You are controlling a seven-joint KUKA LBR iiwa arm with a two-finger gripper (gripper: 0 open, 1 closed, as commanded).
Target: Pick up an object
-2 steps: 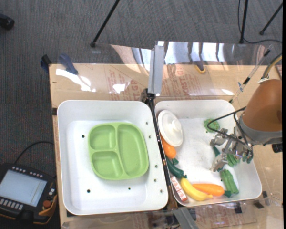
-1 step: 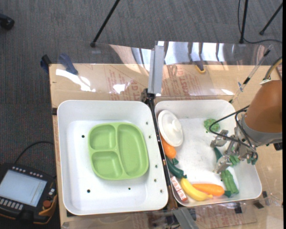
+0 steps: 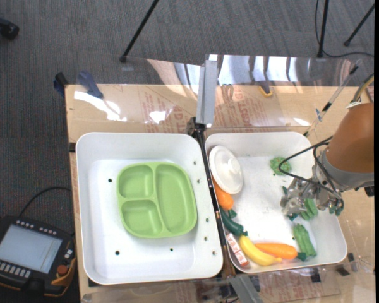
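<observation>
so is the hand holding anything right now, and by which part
Cannot be told. The hand is down in the right bin over a green item, but whether it grips that item is unclear.

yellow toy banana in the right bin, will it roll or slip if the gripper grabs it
The curved yellow toy banana looks like smooth plastic, so it may slip. Its curve probably stops rolling, though it could pivot. It touches the orange toy carrot, which would likely shift too.

A teach pendant (image 3: 26, 251) lies on the grey carpet (image 3: 63, 36) at near left; tripod legs (image 3: 141, 25) stand far behind the bench.
</observation>
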